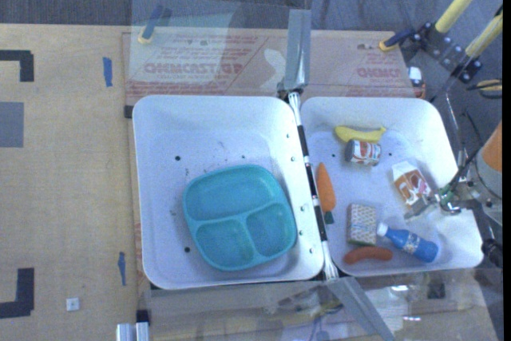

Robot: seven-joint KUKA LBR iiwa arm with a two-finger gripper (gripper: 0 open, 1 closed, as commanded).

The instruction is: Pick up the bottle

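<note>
The bottle (408, 243) lies on its side near the right bin's (447, 128) front right corner, white cap pointing left toward a box (362, 224), a sausage (367, 255) just in front. The jaws (437, 200) hang at the bin's right edge above it; whether open or closed, I cannot tell.

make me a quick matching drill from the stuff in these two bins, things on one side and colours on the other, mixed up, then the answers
Things:
1. bottle
2. divided tray
3. banana
4. carrot

Colours:
A. orange
B. teal
C. blue with a white cap end
D. yellow

Pairs: 1-C, 2-B, 3-D, 4-A
</note>
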